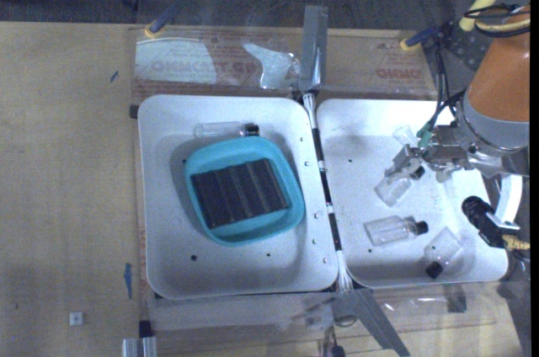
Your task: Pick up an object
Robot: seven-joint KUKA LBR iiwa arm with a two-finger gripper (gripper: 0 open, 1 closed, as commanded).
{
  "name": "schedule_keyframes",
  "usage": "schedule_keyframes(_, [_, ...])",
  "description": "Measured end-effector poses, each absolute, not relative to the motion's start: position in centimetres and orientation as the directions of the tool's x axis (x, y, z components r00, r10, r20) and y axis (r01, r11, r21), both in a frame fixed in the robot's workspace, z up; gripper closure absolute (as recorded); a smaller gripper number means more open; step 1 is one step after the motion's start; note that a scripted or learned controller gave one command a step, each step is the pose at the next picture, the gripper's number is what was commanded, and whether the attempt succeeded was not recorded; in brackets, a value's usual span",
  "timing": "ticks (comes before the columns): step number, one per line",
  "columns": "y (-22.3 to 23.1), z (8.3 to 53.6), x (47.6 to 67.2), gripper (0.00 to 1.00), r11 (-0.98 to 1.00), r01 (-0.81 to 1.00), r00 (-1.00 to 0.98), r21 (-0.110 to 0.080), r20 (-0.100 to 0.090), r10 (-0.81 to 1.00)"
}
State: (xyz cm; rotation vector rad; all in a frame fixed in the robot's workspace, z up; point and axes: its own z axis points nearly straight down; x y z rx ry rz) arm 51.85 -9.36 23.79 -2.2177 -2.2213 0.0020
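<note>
Two bins: the left bin [160, 204] and the right bin [362, 128] sit side by side, meeting at a central divider [324, 187].
Teal tray: a teal tray [244, 189] with a dark ribbed insert lies in the left bin, left of the divider.
Left-bin bottle: a clear bottle [223, 130] with a dark cap lies just above the teal tray.
Gripper: the gripper [413, 164] hangs over the right bin, well right of the divider; its fingers close on a clear bottle in the gripper [394, 185], which tilts down to the left.
Lying bottle: a second clear bottle [394, 230] with a black cap lies below the gripper, right of the divider.
Corner bottle: a third clear bottle [443, 250] lies near the right bin's lower right corner, far from the divider.
</note>
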Motion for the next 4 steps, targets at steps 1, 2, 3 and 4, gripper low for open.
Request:
schedule_keyframes(1, [-16.9,20.2,55.4,0.00,0.033,0.999,-0.033,0.002,-0.001,0.999])
schedule_keyframes(2, [-18.7,10.2,57.3,0.00,-0.552,0.834,0.552,-0.005,0.000,0.834])
schedule_keyframes(3, [-20.1,9.0,56.3,0.00,-0.537,0.843,0.537,-0.007,0.020,0.843])
schedule_keyframes(4, [-20.2,26.0,53.6,0.00,-0.479,0.878,0.479,0.000,-0.001,0.878])
